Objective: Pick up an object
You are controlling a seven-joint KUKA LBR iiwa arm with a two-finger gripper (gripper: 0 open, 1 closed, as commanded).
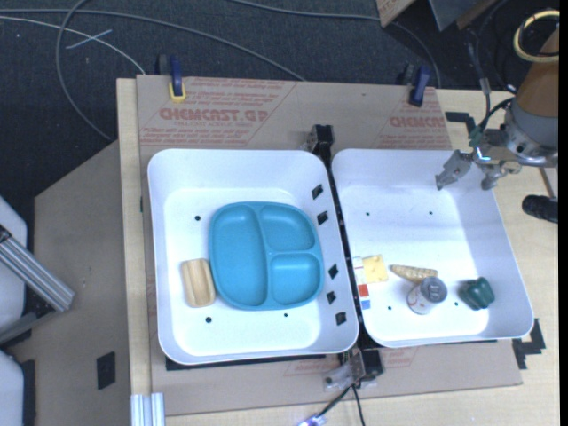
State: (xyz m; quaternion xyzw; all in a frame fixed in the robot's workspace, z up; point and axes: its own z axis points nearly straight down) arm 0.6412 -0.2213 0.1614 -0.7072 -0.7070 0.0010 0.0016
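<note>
The right bin (497, 238) has most of its floor bare, its far half and middle free for a pass. Its near end is crowded: a yellow card (375, 269), a tan piece (413, 272), a grey disc (429, 292) and a green block (477, 293) lie close together. In the left bin (169, 202), the blue tray (264, 255) fills the centre, a sponge (197, 283) just beside it. Black clips (323, 216) line the shared wall.

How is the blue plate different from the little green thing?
The blue plate lies in the left bin; the little green thing lies in the right bin. The plate is much bigger, flat, and split into three sections; the green thing is small and lumpy. Both rest untouched.
</note>
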